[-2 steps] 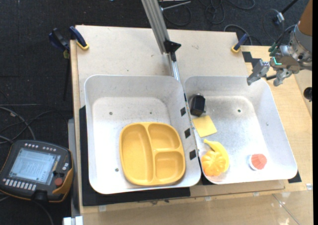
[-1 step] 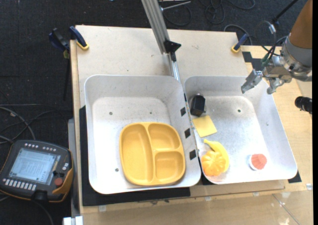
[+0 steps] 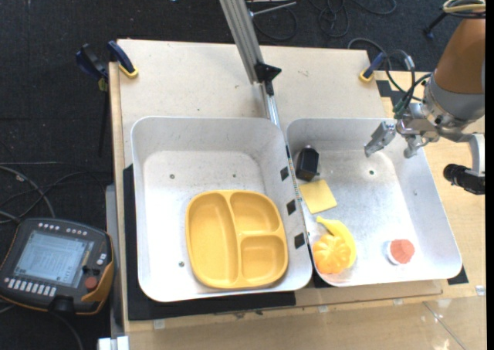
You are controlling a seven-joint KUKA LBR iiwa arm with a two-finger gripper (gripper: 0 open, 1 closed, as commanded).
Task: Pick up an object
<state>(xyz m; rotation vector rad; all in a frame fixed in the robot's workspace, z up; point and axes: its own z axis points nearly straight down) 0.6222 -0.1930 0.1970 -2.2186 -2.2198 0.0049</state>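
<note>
In the right bin (image 3: pixel 432 209), a yellow toy (image 3: pixel 333 248) lies at the near edge with a red piece (image 3: pixel 400 250) beside it, a yellow card (image 3: pixel 319 196) and black block (image 3: pixel 307 162) farther back. Over the far rim, the gripper (image 3: pixel 394 142) hangs with jaws open, gripping nothing.

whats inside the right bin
In the right bin: a small black object by the left wall, a flat yellow square, a yellow and orange toy and a small red and white piece. Whatever lies beneath them is covered.
</note>
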